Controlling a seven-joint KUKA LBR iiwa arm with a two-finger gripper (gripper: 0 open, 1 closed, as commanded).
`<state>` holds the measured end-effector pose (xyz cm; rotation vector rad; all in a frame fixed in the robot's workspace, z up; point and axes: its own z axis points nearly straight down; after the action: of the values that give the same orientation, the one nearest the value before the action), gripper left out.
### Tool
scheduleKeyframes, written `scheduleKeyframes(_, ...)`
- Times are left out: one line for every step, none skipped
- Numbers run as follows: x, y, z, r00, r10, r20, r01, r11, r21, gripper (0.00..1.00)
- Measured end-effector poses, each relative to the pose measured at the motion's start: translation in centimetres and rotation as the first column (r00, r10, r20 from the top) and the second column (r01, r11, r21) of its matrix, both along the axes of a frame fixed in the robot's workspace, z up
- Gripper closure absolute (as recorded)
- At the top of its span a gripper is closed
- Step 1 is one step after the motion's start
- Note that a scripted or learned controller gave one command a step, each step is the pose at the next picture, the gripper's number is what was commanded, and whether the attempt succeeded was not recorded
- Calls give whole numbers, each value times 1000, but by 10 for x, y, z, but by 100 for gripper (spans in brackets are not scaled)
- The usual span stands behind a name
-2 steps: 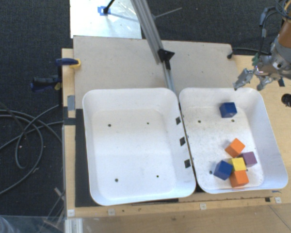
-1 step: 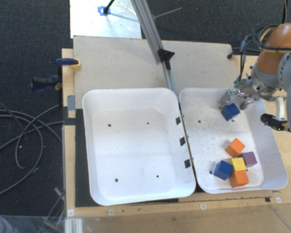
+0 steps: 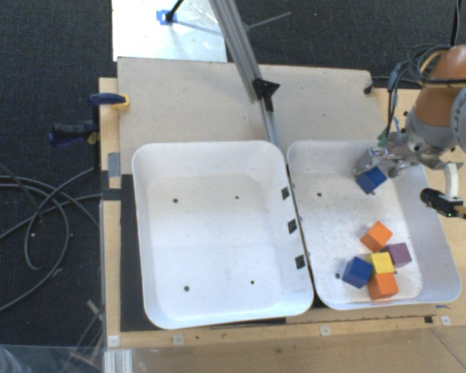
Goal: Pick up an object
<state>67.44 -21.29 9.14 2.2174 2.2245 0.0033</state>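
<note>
My gripper (image 3: 375, 166) reaches in from the right over the upper part of the right bin (image 3: 326, 208). A tilted blue cube (image 3: 370, 180) sits between its grey fingers, and the gripper is shut on it. Lower in the same bin lies a cluster of cubes: an orange one (image 3: 377, 235), a purple one (image 3: 399, 253), a yellow one (image 3: 383, 263), another blue one (image 3: 358, 272) and a second orange one (image 3: 384, 285).
The left bin (image 3: 151, 208) lies beside the right one, and black clips (image 3: 292, 226) sit along their shared rims. A slanted metal pole (image 3: 241, 45) ends near the bins' top junction. Clamps (image 3: 101, 99) and cables (image 3: 31, 208) are off to the left.
</note>
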Motion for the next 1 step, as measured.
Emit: scheduleKeyframes(-24, 2, 2, 1000, 1, 5, -1, 1000, 4, 0)
